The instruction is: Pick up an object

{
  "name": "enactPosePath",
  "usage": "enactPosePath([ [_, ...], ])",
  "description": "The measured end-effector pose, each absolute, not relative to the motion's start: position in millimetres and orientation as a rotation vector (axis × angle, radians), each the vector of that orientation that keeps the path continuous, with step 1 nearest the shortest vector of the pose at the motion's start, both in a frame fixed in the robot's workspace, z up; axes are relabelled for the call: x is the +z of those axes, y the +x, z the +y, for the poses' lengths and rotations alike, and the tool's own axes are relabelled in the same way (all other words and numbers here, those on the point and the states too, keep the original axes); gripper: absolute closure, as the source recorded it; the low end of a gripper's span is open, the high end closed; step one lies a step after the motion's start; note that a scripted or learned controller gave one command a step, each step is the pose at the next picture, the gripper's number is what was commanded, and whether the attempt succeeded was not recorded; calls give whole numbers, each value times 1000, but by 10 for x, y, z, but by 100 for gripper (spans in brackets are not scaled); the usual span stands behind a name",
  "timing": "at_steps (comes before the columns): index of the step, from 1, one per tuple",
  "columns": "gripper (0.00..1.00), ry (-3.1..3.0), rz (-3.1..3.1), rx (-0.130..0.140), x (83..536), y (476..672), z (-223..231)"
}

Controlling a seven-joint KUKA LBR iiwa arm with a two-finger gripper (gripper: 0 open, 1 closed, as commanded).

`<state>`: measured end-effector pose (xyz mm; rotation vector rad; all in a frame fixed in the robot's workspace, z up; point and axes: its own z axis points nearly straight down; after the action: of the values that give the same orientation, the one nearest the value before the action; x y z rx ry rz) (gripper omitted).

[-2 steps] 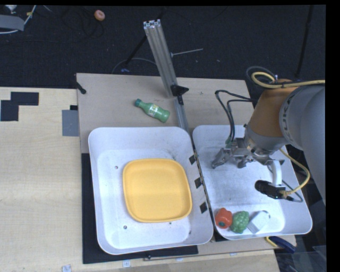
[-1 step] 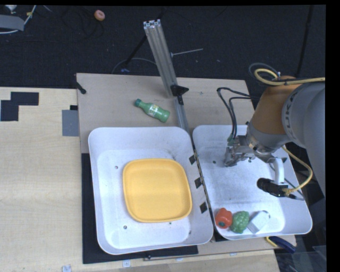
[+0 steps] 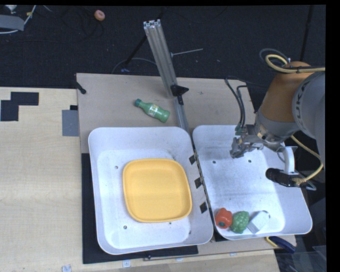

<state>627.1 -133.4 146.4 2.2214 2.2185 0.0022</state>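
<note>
You are looking down on a pale wooden surface with two shallow white bins side by side. Behind it the floor is dark, with thin cables lying about and a small round orange thing far back. To the left sits a light wood panel with a few black and grey squares on it. A ridged metal bar leans up from the back of the surface.

The left bin holds a smooth, flat yellow plate with rounded corners. A small green bottle lies on its side on the surface, behind that bin.

The right bin has three small things bunched in its near corner: a shiny red and orange pepper-like toy, a bumpy green lump touching it, and a pale blocky piece just beside that. You cannot make out what the pale piece is.

The grey and orange arm comes in from the right and is cut off at the edge. Its tool hangs over the far part of the right bin, well apart from the three small things. The tool is small and dark here, so you cannot tell if it is released or clenched. A black part with cables sticks out below the arm.
</note>
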Motion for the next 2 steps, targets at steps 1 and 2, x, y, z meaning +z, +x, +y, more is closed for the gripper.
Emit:
enactPosePath([
  [1,100,2220,2217,4,2056,6219,-1396],
  [2,100,2220,2219,4,2531,6225,-1403],
])
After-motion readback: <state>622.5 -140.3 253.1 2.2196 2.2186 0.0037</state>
